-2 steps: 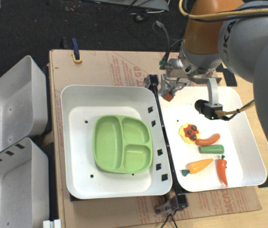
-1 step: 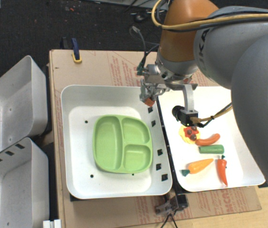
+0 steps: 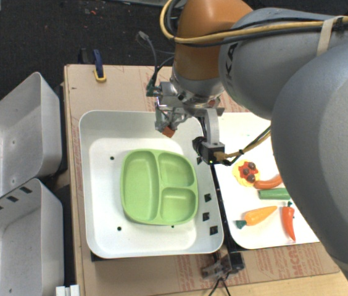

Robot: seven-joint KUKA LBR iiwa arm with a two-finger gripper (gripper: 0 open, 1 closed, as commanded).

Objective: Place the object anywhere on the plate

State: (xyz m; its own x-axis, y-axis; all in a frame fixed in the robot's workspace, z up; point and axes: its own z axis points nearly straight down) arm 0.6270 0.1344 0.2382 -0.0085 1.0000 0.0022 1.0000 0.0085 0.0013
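Grey arm (image 3: 310, 103) loomed closest, reaching in from right. Hand (image 3: 166, 127) hung above bin's (image 3: 100, 165) back edge, clamped on small red obj (image 3: 168, 130), just behind green plate (image 3: 159, 187).

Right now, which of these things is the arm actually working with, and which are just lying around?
Part of the job:
gripper
small red object at its tip
green plate

Just lying about:
toy carrot
red chilli
green vegetable
blue-and-yellow clamp
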